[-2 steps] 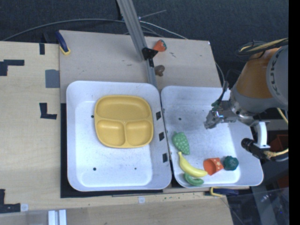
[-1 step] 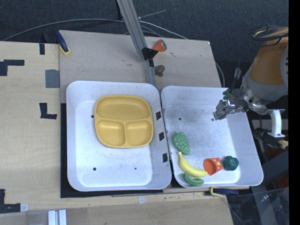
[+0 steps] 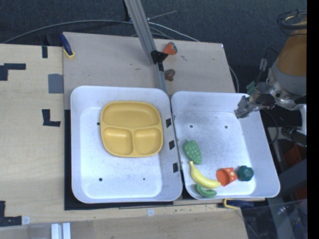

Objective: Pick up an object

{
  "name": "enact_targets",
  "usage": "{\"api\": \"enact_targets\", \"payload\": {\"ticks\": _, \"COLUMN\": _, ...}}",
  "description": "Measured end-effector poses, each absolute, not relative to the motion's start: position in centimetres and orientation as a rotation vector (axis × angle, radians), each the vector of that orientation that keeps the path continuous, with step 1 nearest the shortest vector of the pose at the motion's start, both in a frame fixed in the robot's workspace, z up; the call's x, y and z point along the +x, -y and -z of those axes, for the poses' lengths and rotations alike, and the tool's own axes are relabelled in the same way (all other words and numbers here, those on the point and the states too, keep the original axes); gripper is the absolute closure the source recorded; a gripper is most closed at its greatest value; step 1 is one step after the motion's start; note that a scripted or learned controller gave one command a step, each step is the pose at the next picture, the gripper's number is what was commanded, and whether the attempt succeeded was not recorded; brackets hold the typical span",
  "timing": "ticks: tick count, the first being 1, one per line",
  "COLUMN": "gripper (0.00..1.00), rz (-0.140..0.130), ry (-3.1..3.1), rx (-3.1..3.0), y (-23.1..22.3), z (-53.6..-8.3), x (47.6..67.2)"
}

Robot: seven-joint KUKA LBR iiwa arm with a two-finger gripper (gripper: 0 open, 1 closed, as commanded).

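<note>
Hand point(image 3: 242, 109), grip state unclear, hangs well apart from banana point(image 3: 202, 178).

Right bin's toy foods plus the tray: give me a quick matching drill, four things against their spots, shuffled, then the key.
Things:
1. yellow divided tray
2. green grapes
3. banana
4. dark teal round toy

Places:
A. right bin, near its left wall, about halfway down
B. near corner of the right bin, just right of the orange-red toy
C. left bin, far half
D. along the near edge of the right bin, below the grapes

Pairs: 1-C, 2-A, 3-D, 4-B

The gripper hangs over the right bin's far right edge, away from all four.
</note>
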State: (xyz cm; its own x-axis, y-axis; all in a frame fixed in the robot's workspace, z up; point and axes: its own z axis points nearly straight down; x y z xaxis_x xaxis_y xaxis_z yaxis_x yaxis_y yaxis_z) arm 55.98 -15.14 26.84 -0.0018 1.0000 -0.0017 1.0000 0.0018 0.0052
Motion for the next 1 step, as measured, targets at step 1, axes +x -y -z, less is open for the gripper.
{"api": "enact_targets", "payload": {"ticks": 1, "gripper": 1.00, "rz": -0.001, "ry": -2.229, "rx": 2.215, "y": 9.72, "z": -27.09, "x": 55.10}}
